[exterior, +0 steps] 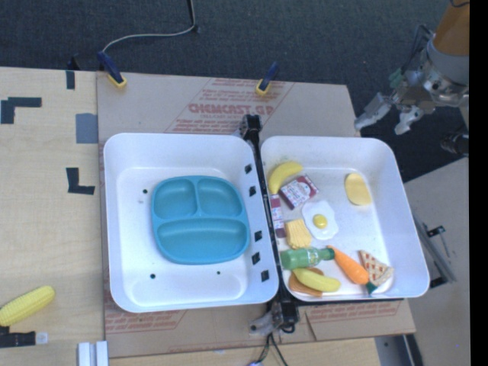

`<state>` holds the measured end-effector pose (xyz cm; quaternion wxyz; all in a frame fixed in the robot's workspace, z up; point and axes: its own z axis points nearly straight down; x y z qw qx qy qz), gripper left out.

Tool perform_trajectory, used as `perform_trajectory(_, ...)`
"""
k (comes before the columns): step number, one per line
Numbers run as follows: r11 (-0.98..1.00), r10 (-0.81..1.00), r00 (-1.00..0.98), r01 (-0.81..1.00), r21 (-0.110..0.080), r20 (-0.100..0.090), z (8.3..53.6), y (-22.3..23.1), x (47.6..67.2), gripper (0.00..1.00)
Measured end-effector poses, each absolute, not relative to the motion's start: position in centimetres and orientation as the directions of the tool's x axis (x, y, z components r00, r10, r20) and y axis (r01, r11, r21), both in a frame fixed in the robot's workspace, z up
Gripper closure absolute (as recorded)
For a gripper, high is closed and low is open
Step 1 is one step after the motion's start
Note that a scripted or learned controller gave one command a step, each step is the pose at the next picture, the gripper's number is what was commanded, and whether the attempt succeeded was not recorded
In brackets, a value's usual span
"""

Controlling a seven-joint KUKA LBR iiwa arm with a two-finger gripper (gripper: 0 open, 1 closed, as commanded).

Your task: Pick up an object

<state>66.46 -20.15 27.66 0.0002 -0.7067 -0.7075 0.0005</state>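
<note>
I see the arm (456,21) reaching in at upper right, its jaws (387,117) spread open and gripping nothing, above the bench beyond the right bin (396,166). The toy food (320,222) lies inside that bin. The cardboard (221,105) reads "CHEMCAST".

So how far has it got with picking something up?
Nothing looks done yet: the gripper hangs open and empty above the bench, outside the right bin. The toy food, such as the fried egg, carrot and green bottle, lies in that bin, and the blue plate sits in the left one. Reaching in, closing on an item and lifting are all left.
</note>
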Motion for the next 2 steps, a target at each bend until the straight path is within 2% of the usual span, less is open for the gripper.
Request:
perform_trajectory(1,0.002,1.000,-0.002,1.000,-0.004,0.001,18.9,-13.7,59.1,0.00)
perform_trajectory(2,0.002,1.000,-0.002,1.000,-0.003,0.001,13.8,-9.9,64.2,0.00)
